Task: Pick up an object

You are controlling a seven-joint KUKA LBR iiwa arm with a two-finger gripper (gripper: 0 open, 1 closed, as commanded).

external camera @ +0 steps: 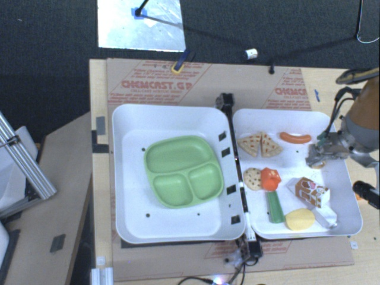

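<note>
Cardboard bench top (154, 82) | dark floor (47, 40) | end effector (317, 154) over right bin (350, 218), grip unclear

A sausage (295, 138), pizza slices (259, 145), cookie (253, 178) and tomato (270, 179) lie in the right bin (350, 218). A green stick (274, 206), lemon (300, 219) and toy house (311, 192) lie nearer its front.

Dark carpet floor (47, 40) surrounds the tan bench (98, 177).

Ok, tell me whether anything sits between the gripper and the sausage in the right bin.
Nothing visible does. The gripper hangs low at the right bin's right side, and the sausage lies just up and left of it, with bare white floor between them. The sandwich wedges lie beyond the sausage, further left.
</note>
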